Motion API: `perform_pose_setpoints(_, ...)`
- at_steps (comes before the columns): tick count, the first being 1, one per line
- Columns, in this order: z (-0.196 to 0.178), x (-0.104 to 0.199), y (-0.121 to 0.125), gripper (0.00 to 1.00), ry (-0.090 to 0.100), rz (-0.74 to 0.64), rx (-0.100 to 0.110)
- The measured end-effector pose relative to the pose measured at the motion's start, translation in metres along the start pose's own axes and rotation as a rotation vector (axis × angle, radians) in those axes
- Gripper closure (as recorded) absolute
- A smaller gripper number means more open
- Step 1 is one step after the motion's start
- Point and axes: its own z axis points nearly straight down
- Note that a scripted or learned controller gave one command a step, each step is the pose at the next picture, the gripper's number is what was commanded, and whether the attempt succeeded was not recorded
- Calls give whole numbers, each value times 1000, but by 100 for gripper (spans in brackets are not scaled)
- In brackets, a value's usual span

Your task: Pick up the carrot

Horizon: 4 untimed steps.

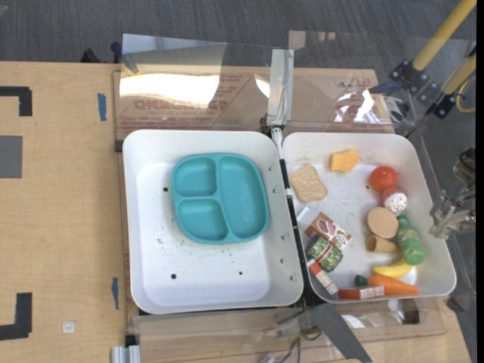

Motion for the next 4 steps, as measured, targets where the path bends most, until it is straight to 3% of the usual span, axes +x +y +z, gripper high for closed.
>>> perform_pose_setpoints(1,-2,0,-1,0,-1,0,4)
perform_pose_setpoints(2,113,6,16,0,0,-211,-5)
perform_pose_setpoints(3,155,-42,55,0,-6,-161,16)
perform_pose_setpoints(4,155,-52,64,0,-4,-568,21)
